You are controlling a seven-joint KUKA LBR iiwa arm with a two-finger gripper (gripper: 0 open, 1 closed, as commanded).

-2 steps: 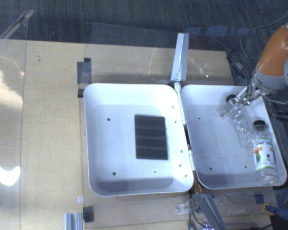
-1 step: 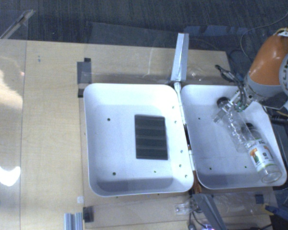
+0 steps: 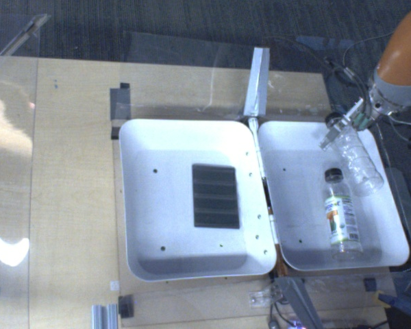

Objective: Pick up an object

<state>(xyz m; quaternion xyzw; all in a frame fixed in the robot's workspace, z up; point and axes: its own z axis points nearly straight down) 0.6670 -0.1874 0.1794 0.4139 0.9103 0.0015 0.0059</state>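
Over the far right corner of the right bin [image 3: 294, 252] hang the jaws, low above the white floor. They are small and blurred against the clutter behind them, so I cannot tell whether they are spread or pressed together, or whether anything sits between them. Just below them lies a clear plastic bottle [image 3: 362, 162], hard to make out against the white, its near end seemingly right at the jaws. Just beside it, nearer the front wall, lies a small bottle [image 3: 342, 218] with a black cap and a printed label, on its side, cap pointing to the back. In the left bin [image 3: 144, 149], well apart, a flat black ridged pad [image 3: 216, 195] lies in the middle.

The clear bottle looks like the nearest candidate. To take it well, the jaws should close across its narrow width, not along its length, and come down squarely over its axis; a round, thin-walled bottle will likely roll or squirt out if caught off centre. The bin's side wall is near, so the arm [image 3: 404, 53] should descend straight and lift straight.
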